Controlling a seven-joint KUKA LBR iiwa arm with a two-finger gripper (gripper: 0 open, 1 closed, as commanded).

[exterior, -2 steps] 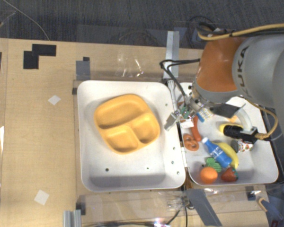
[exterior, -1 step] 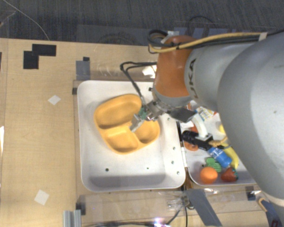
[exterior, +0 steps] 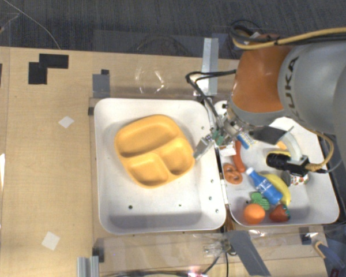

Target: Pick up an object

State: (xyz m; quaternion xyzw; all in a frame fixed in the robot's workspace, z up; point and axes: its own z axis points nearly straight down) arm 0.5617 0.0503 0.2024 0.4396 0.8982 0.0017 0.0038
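While the yellow tray [exterior: 153, 150] fills the left bin [exterior: 161, 221], the pincer [exterior: 203, 148] hangs released, empty, at its right rim.

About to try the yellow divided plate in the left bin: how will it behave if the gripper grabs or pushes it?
The yellow divided plate looks like rigid moulded plastic, so probably stiff and light. Its glossy, rounded rim may slip between fingers. Lying flat in the left bin, it should slide rather than tip if pushed.
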